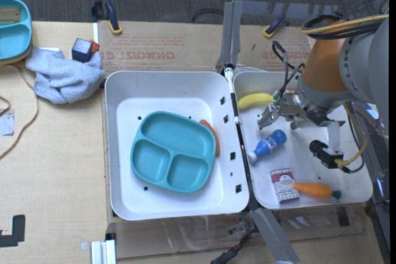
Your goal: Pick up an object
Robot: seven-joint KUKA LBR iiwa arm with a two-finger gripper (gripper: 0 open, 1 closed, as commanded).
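Your tool (279,115) hangs over the back part of the right bin (359,195), below the grey arm (365,65) with its orange band; whether it is released or clenched you cannot tell from this slanted look, and nothing can be seen gripped in it. Just beside it, toward the bin's back-left corner, lies a yellow banana (255,100). Near the tool on the front side rests a blue bottle (268,145) with a white cap, lying tilted on the bin floor; contact between the two cannot be judged. Further front you see a small red and white box (284,185), and just beside it an orange carrot (314,190) with a green end, close to the bin's front wall. A black cable piece (323,151) hangs from the arm over the right side of that bin.

In the left bin (117,195) sits a teal divided plate (174,151) with three compartments, and an orange thing (210,133) peeks out from under its right edge.

On the counter (49,164) to the left, well apart from both bins, lie a crumpled grey cloth (65,78), a small dark blue block (82,49) touching it at the back, and a light blue tray (13,28) at the far left edge
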